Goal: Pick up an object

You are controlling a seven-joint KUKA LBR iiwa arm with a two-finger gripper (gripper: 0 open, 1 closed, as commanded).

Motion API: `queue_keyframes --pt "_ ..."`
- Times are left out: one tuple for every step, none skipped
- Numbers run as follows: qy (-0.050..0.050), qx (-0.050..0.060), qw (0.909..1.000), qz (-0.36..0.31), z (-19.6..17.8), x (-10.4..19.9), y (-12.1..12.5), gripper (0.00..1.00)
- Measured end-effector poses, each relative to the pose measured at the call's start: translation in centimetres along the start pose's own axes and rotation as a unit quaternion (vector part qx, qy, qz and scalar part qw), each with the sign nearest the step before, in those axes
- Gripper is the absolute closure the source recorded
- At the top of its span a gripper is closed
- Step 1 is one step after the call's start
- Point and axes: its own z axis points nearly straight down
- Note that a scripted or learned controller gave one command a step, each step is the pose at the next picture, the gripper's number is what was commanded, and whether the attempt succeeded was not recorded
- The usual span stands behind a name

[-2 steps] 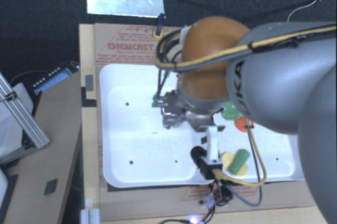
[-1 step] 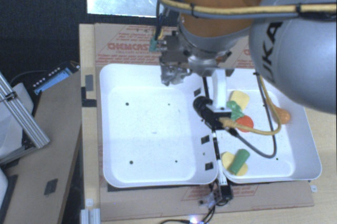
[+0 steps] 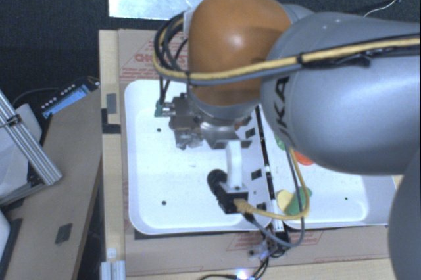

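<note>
The gripper (image 3: 189,126) hung over the left bin (image 3: 158,167), tucked under the orange wrist band (image 3: 230,42), and I could not tell whether it was wide or narrow. In the right bin (image 3: 342,206), near its left edge, lay a yellow piece (image 3: 285,200) and an orange piece (image 3: 304,158), partly hidden by the arm (image 3: 342,94).

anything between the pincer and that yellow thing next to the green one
Only the divider between the bins. The pincer is over the left bin, and the yellow thing lies just across it in the right bin, beside the green one. The arm hides part of the path.
</note>
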Motion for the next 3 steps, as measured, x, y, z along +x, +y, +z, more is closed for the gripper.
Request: queue_keyframes --pt "-0.001 -0.001 1.0000 0.004 5.8 -0.3 0.2 1.00" --pt "0.000 -0.006 1.0000 0.007 1.9 -6.8 4.4 1.00" --pt "0.001 0.000 1.0000 -0.001 8.4 0.2 1.9 1.00"
